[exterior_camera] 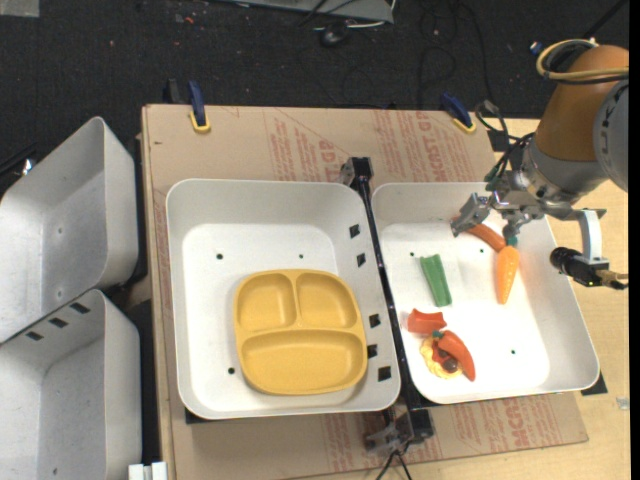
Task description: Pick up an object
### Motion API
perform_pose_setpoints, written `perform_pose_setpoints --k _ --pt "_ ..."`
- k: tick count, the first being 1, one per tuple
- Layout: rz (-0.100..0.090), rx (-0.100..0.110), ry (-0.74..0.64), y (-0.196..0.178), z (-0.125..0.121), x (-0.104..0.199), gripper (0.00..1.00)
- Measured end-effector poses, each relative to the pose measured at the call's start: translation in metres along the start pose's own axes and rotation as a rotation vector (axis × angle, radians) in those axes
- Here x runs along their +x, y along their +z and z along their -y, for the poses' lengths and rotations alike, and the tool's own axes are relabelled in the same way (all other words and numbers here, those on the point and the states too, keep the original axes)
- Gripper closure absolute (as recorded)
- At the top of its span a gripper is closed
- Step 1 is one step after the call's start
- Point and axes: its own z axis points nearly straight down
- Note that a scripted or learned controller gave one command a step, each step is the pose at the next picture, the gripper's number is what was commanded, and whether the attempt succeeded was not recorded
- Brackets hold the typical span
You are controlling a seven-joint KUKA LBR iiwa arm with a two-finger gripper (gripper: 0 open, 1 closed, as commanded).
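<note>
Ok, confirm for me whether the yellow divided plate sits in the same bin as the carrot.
No, the yellow divided plate lies in the left bin, while the carrot lies in the right bin.

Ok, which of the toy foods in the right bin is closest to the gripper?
The small orange-red piece, lying right under the gripper at the bin's far side. The carrot sits just beyond it; the green stick is farther left.
</note>
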Motion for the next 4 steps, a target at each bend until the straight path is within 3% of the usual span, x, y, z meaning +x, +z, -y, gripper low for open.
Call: perform_pose_setpoints --k 1,2,4 --pt "0.0 -0.001 -0.001 0.063 0.003 0.0 0.0" --pt "0.001 -0.006 -0.001 0.049 0.002 0.0 1.0" --pt "0.002 -0.011 -0.004 -0.077 0.001 0.003 1.0"
